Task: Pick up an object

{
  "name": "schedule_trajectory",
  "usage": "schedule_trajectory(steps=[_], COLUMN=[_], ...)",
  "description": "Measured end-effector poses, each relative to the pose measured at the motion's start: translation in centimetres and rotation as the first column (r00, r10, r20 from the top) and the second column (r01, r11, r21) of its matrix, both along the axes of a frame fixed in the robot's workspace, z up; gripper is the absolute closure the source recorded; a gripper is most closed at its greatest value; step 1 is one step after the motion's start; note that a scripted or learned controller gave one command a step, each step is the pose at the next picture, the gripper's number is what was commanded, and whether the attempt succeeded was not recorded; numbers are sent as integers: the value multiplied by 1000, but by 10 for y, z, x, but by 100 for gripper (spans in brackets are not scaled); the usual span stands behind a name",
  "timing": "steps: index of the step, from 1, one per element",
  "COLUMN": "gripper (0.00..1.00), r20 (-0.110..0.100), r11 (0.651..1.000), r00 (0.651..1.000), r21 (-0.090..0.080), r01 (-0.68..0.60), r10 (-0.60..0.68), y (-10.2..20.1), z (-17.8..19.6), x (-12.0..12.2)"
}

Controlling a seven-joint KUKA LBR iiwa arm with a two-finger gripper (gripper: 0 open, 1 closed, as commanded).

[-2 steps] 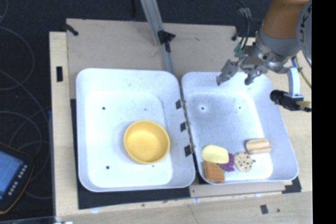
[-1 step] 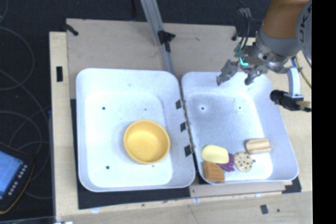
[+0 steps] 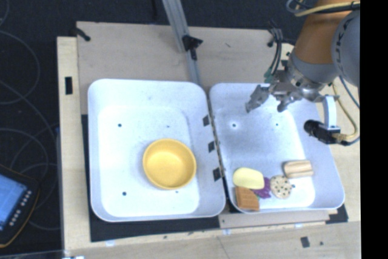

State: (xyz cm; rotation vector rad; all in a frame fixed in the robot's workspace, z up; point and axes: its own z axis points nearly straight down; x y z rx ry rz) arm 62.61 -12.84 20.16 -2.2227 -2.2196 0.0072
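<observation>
A wooden bench (image 3: 133, 51) is sitting on a dark floor and holding two smooth white bins. The left bin (image 3: 109, 106) is holding a round yellow bowl (image 3: 169, 163). The right bin (image 3: 315, 191) is holding small toy foods in its near corner: a yellow lump (image 3: 248, 178), a tan log (image 3: 297, 168), a brown block (image 3: 247, 198) and a spotted cookie (image 3: 281, 187). The gripper (image 3: 268, 101) is hanging over the far part, fingers spread apart, holding nothing. No words can be read.
</observation>
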Motion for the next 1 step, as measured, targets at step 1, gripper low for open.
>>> schedule_trajectory(steps=[1], gripper=[0], r20=[-2], r11=[1000], r00=[1000], r21=[1], r01=[2], r10=[-2], y=[4], z=[-62], x=[1])
